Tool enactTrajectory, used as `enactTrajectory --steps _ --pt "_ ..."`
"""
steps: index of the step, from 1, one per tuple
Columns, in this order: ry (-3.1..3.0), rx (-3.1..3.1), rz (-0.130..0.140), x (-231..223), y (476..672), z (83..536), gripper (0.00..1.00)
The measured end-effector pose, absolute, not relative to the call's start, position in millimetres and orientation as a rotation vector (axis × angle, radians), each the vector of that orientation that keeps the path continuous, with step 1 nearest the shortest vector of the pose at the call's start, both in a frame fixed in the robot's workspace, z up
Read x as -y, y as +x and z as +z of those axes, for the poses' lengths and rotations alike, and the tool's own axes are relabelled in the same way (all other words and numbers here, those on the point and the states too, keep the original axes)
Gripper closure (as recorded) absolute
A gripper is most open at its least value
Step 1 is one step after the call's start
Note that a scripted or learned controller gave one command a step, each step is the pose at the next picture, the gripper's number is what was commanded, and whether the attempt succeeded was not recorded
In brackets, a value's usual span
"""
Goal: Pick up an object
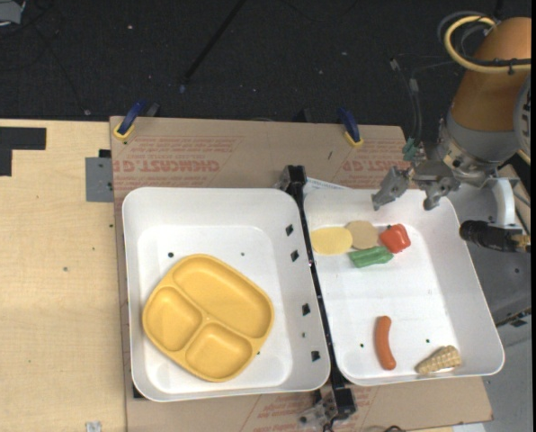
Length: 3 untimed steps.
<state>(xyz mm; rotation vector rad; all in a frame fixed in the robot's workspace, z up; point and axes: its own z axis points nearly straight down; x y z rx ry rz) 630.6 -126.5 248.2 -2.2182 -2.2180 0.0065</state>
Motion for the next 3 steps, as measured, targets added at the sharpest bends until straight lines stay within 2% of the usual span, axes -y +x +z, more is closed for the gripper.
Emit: enactTrajectory --steps 1,3 --pt "-2.221 2.222 0.000 126 631.6 252 0.00" --pt "-2.218 2.219 0.005 121 614.4 139 0.00"
